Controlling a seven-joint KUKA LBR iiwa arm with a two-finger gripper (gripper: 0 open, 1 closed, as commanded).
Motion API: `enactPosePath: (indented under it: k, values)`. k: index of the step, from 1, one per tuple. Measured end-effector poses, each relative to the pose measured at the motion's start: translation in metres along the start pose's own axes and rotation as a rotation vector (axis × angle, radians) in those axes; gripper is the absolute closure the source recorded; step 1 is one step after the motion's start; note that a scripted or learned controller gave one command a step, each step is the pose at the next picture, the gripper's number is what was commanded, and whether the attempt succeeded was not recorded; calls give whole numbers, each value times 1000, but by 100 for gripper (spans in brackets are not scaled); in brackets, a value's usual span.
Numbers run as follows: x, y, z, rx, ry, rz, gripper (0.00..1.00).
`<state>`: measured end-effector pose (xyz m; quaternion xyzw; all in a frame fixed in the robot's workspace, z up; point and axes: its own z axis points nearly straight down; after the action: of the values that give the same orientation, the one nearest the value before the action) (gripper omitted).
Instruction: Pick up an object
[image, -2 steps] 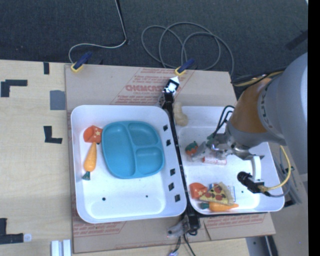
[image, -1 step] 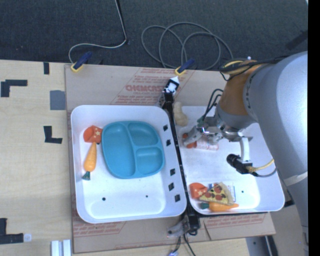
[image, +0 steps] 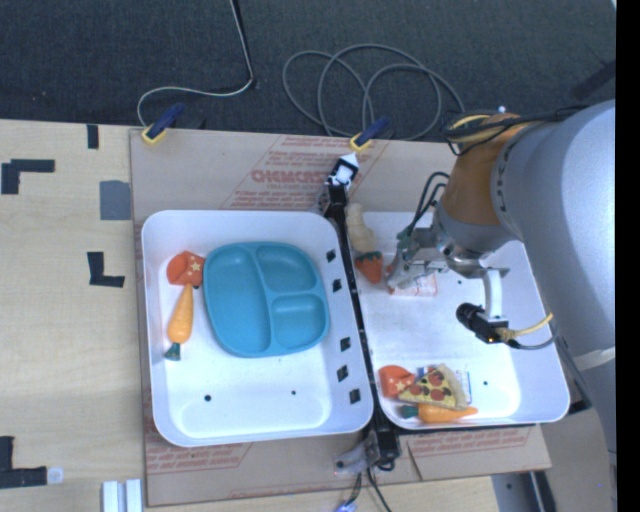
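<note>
My gripper (image: 403, 272) is low in the right bin (image: 520, 300), near its upper left part. Just left of it lie a small orange-red toy (image: 372, 268) and a cream-coloured toy (image: 360, 237), close to the bin's left wall. A pale pinkish object (image: 423, 287) sits right under the gripper's tip; whether they touch cannot be made out. At the front of this bin lie a red piece (image: 393, 379), a toy pizza slice (image: 437, 386) and a small carrot (image: 440, 411).
The left bin (image: 250, 400) holds a blue divided plate (image: 268, 298), a toy carrot (image: 181, 315) and a red-orange piece (image: 184, 267) at its left side. The grey arm (image: 560, 190) covers the right bin's far right. Cables (image: 350, 90) lie behind the bins.
</note>
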<state>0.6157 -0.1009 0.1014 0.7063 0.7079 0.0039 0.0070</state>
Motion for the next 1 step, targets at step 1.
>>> enactPosePath:
  k: [1]
  values:
    - [-5,-26,10,-5,1,0,100]
